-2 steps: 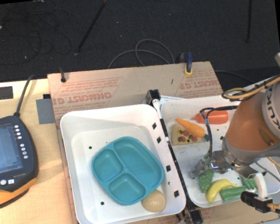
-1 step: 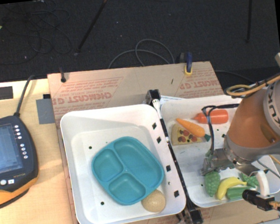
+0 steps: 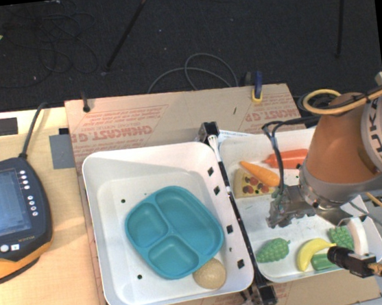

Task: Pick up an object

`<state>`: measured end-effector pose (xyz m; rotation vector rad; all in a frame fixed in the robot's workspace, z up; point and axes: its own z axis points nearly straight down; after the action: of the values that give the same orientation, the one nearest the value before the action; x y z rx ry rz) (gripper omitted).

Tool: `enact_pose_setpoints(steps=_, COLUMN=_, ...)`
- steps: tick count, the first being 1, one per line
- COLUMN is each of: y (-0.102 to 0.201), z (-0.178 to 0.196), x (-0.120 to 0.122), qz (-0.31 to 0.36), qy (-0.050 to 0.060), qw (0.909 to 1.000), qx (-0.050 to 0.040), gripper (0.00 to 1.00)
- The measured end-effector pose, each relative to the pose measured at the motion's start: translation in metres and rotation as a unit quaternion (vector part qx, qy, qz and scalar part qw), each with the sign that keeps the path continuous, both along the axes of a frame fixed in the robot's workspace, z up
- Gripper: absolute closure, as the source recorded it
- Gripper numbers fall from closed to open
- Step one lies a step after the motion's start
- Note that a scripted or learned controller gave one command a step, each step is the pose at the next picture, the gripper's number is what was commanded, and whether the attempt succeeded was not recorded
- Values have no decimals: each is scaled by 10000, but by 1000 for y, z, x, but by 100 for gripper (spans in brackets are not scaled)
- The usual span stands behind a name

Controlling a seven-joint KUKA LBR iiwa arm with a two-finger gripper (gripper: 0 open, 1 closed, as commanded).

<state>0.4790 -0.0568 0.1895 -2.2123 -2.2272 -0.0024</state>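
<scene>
My gripper [image 3: 279, 216] hangs low over the middle of the right bin [image 3: 254, 206], under the orange band of the arm [image 3: 339, 151]. Toy food lies around it: a carrot [image 3: 258, 172] and a pizza slice [image 3: 252, 186] just behind it, a red-orange piece [image 3: 290, 157] further back, a green bumpy fruit [image 3: 272, 249] in front, a banana [image 3: 309, 251] and green pieces [image 3: 339, 236] at the front right. Nothing shows between the fingers.
The left bin [image 3: 108, 179] holds a teal divided plate [image 3: 173, 230] and a beige round thing [image 3: 210, 274] at its front edge. A tablet controller [image 3: 8, 209] lies at the far left. Cables trail behind the bins.
</scene>
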Motion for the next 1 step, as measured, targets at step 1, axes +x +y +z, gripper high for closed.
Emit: enact_pose_setpoints(steps=1, y=-3, z=-5, x=-1, qz=-35, qy=37, qw=10000, qx=-7, gripper=0)
